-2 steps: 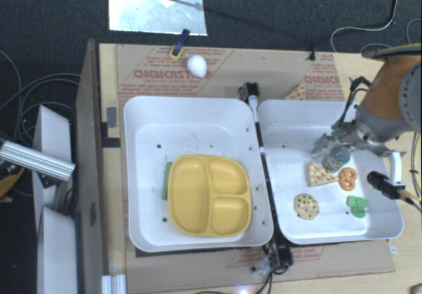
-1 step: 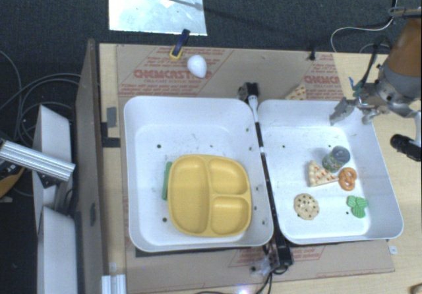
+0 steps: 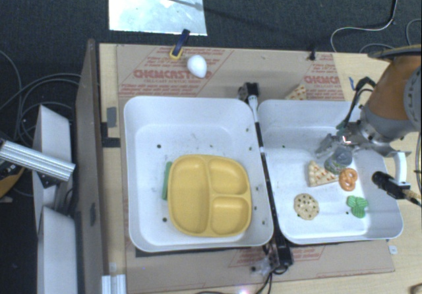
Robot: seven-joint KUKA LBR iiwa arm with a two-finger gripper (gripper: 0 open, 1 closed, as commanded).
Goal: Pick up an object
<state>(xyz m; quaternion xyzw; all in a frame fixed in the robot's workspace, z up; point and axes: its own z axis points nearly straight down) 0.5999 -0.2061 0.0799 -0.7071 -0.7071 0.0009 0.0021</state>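
The right bin [image 3: 290, 121] holds a tan wedge-shaped slice [image 3: 319, 174], an orange pretzel [image 3: 348, 179], a round speckled cookie [image 3: 306, 205] and a small green piece [image 3: 357, 205]. My gripper [image 3: 337, 153] reaches in from the right and hangs low over the bin's middle. It sits just above the wedge's upper corner and up-left of the pretzel. Its tip is a blurred grey mass, and I cannot make out anything held in it.
A yellow divided plate [image 3: 210, 194] lies in the left bin [image 3: 151, 128], with a green strip [image 3: 167, 179] showing at its left edge. Behind the bins, a white egg [image 3: 196, 65], a yellow-and-blue item [image 3: 178, 46] and a cracker [image 3: 298, 93] rest on the cardboard.
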